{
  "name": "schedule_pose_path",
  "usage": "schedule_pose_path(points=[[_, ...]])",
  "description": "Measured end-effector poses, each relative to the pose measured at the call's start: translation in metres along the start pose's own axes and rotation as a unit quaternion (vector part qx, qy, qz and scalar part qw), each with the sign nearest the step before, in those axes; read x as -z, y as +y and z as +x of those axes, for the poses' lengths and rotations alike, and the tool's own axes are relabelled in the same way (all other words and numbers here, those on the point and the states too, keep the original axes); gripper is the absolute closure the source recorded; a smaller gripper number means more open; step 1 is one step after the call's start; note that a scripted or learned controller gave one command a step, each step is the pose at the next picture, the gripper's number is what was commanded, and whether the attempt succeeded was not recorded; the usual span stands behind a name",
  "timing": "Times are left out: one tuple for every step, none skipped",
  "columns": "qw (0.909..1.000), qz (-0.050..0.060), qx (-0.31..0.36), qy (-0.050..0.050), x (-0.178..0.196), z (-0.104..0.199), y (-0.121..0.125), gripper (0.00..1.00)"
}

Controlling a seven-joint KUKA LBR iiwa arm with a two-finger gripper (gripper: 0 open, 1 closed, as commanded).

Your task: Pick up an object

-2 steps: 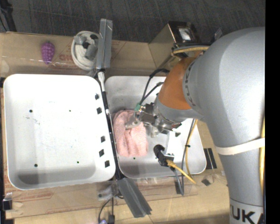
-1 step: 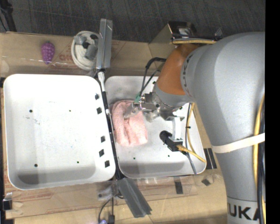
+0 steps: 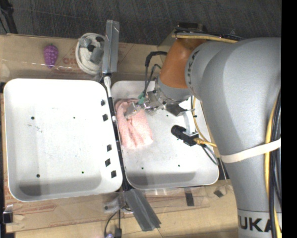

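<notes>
A soft pink, ribbed object [image 3: 134,127] lies in the right bin [image 3: 168,175], close to its left wall. My gripper [image 3: 138,105] is down at the upper end of that pink object, touching or nearly touching it. The grey arm with its orange band comes in from the right and covers the bin's upper right part.
The left bin [image 3: 54,133] stands beside the right one, with a grey divider bar [image 3: 110,48] between them. A purple object [image 3: 50,55] and a white coiled thing [image 3: 90,53] rest on the bench behind the left bin.
</notes>
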State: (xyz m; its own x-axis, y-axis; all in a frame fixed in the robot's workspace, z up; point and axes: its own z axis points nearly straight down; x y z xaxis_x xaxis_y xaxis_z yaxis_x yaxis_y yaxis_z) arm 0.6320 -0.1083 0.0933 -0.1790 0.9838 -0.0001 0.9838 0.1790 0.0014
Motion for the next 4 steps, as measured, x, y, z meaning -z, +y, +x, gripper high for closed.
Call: schedule_pose_path(points=[[0.9996,0.001,-0.029,0.001,0.055,-0.032,-0.009,0.0],[0.9993,0.001,0.039,0.001,-0.001,-0.007,0.006,0.0],[0.9992,0.002,0.04,0.002,0.009,-0.006,0.007,1.0],[0.9917,0.001,0.129,0.0,0.099,0.043,0.033,1.0]])
